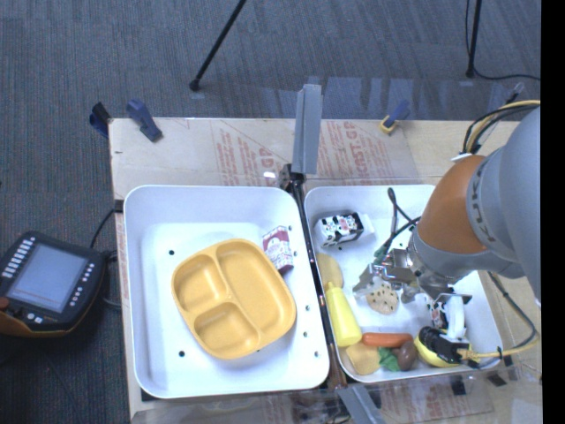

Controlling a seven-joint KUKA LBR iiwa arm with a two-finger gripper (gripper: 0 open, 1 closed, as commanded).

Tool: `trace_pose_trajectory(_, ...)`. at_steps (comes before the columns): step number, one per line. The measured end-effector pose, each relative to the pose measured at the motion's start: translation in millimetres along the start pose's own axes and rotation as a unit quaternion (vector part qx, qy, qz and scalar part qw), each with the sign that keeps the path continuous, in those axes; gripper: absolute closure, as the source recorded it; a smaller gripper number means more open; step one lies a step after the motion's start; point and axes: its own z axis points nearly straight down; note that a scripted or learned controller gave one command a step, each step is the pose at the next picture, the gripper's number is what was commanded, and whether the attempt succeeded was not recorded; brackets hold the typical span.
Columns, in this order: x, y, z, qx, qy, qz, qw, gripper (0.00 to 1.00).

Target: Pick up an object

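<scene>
Pick candidate: round tan chocolate-chip cookie (383, 301), flat on the floor of the shallow white bin (402, 197) under the arm, sitting between the fingertips and just below them. Judged light and rigid, probably a plastic toy piece. Thin and low, so not much edge to bite on. Likely to skid on the smooth bin floor or flip up if pinched off-centre. Best taken across the rim at the widest span, pads kept low near the floor and squeezing evenly. Not fragile, so no need for a soft touch. Two-finger gripper (387, 288) pointed down into the bin, fingers apparently spread to either side of the cookie and clamped on nothing. Can't confirm pad contact with the rim at this resolution. Grey arm with orange band (452, 217) slanted in over the bin's outer wall, wrist bent downward, forearm well above the clutter. Neighbours to watch: yellow plastic squeeze bottle (342, 314) near the fingers on the divider side, orange toy carrot (386, 339) just past the cookie towards the bin's near wall, black-and-white cow-patterned toy (340, 228) well apart on the far side. Enough clearance around the cookie for a straight descent.
</scene>
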Motion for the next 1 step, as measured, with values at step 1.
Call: trace_pose_trajectory(1,-0.4,-2.0,-7.1,0.004,0.000,-0.001,1.0000,1.00)
